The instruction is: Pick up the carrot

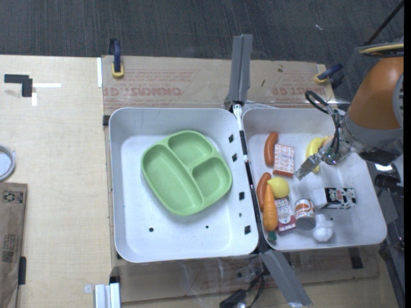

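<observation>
Over the right bin (371,233), my gripper (308,165) hangs tilted down-left, nothing between the fingers; can't tell how wide they stand. Arm comes in from the right, wrist bent low. Carrot (269,210) lies along the bin's left wall, touching the lemon (279,187) and a small red packet (285,214). Risk: tight cluster plus wall, so I may clip the lemon or grab the sausage (271,148) instead.

Single fixed overhead camera, slanting down on both white bins (122,191).
</observation>
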Available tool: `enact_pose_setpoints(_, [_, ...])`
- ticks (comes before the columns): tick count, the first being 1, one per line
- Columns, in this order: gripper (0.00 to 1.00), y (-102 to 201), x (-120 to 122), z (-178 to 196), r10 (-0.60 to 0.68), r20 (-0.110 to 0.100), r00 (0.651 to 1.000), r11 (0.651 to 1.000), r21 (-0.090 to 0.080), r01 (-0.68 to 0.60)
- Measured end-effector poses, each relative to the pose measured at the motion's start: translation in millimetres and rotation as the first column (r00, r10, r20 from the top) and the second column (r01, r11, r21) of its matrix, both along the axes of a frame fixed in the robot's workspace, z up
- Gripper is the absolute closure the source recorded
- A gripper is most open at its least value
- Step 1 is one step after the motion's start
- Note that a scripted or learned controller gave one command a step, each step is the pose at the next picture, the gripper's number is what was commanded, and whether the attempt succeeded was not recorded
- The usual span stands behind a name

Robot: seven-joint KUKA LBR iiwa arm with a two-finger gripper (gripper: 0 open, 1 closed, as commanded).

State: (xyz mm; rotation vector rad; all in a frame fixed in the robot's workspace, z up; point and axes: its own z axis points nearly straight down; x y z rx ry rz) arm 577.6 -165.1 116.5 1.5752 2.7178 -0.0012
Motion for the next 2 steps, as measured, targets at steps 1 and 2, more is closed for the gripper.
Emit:
enact_pose_setpoints(1, [1.0, 0, 1, 9, 0.003, 0.002, 1.0, 1.0, -0.002, -0.003])
enact_pose_setpoints(2, [1.0, 17, -43, 106, -0.405, -0.001, 0.914, 0.914, -0.001, 0.405])
